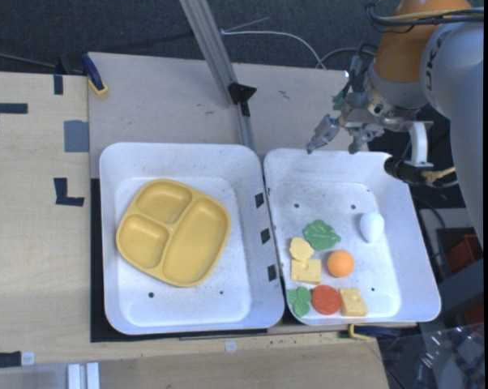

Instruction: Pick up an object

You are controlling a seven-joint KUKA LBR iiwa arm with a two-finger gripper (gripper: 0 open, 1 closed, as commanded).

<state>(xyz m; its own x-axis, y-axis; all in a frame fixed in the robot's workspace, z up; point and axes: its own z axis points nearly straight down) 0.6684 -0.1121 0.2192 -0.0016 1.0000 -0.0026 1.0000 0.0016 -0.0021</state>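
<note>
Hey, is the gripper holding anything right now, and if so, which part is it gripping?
Nothing is held. The gripper hangs open above the far edge of the right bin, with bare space between its fingers; the toy food pieces lie near the bin's front.

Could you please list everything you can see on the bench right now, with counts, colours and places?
bins: two, white, side by side
divided plate: one, yellow, left bin
leafy pieces: two, green, right bin
cheese-like blocks: three, yellow, right bin
ball: one, orange, right bin
round piece: one, red, right bin
egg-like piece: one, white, right bin
metal post: one, silver, behind the bins
hand: one, open, above the right bin's far edge
</note>
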